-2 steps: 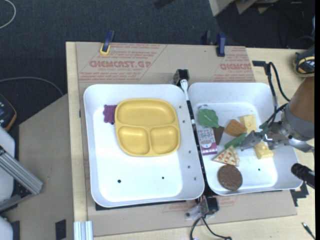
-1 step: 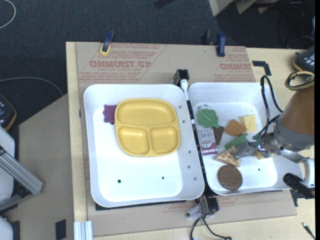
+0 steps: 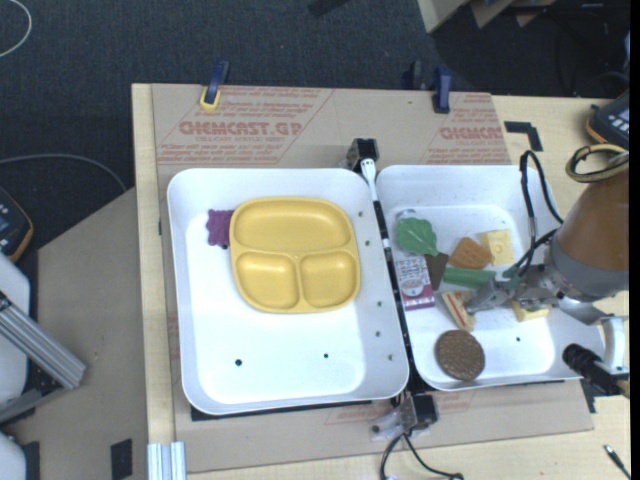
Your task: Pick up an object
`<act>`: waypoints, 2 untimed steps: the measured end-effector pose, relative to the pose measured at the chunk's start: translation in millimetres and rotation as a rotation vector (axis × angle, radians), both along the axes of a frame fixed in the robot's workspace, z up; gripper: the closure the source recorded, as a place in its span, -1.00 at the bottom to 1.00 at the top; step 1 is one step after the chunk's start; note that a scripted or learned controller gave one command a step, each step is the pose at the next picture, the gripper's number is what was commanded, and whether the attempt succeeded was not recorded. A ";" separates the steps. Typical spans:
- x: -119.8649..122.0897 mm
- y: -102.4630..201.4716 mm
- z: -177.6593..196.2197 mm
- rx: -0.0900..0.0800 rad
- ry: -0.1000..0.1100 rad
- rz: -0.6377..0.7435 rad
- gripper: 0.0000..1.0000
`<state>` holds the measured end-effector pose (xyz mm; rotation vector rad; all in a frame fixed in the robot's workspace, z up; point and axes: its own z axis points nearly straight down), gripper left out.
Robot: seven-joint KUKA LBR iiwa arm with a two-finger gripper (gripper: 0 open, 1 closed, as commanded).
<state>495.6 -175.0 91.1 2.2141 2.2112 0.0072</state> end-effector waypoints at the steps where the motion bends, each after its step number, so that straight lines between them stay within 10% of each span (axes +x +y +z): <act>1: 1.4 -2.2 11.4 -0.008 -0.010 -0.002 1.00; 2: -0.5 -11.1 57.1 0.004 0.010 0.000 1.00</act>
